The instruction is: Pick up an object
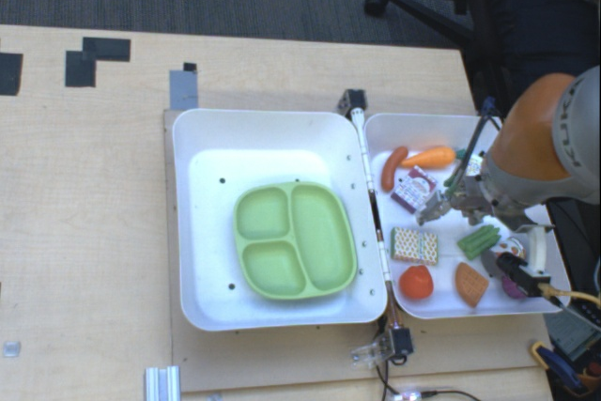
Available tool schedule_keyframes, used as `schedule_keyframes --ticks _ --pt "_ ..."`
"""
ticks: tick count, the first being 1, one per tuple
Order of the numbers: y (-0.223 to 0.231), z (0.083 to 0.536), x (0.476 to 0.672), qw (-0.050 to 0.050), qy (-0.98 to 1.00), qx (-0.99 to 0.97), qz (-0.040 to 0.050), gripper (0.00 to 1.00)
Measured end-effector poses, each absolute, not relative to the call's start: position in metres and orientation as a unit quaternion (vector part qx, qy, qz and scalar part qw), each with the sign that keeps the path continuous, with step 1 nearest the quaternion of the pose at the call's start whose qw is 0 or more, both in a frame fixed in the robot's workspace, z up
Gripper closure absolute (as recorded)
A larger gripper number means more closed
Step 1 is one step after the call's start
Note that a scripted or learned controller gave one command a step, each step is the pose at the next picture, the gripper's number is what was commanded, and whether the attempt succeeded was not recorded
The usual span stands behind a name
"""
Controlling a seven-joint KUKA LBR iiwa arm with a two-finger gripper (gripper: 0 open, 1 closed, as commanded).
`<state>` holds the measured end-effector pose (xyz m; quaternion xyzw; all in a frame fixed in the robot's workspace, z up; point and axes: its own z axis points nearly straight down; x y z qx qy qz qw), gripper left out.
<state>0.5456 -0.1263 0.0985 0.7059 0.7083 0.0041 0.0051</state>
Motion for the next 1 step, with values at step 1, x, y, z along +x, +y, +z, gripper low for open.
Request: schedule_keyframes --ticks 1 --pt "-0.1028 0.0877 0.5024 0.006 0.707 0.707 0.0037 0.00"
